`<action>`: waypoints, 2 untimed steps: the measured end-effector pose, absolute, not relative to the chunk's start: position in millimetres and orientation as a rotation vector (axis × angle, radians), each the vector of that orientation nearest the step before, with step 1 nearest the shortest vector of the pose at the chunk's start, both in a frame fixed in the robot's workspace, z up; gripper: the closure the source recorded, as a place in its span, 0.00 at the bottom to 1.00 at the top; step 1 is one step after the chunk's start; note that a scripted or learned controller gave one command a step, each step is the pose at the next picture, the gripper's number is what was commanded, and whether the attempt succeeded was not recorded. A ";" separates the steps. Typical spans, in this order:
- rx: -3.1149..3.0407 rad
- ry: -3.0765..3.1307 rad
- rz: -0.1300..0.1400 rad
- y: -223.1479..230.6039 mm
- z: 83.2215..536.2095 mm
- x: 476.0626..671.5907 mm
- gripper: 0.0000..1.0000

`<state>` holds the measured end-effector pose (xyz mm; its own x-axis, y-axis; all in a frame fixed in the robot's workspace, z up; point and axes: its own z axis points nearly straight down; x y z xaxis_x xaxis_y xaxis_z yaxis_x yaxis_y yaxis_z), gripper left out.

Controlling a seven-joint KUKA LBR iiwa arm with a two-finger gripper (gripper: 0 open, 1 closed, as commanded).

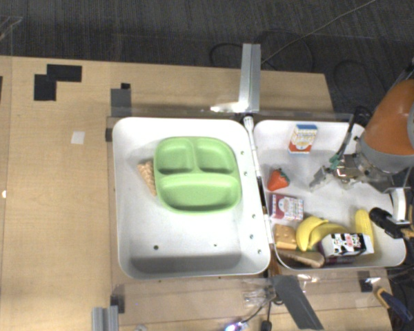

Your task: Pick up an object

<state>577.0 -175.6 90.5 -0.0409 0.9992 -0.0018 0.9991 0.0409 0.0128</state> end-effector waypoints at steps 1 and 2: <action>2.168 2.259 0.013 -175.6 90.5 577.1 0.00; 1.848 2.518 0.014 -171.8 91.9 536.1 0.00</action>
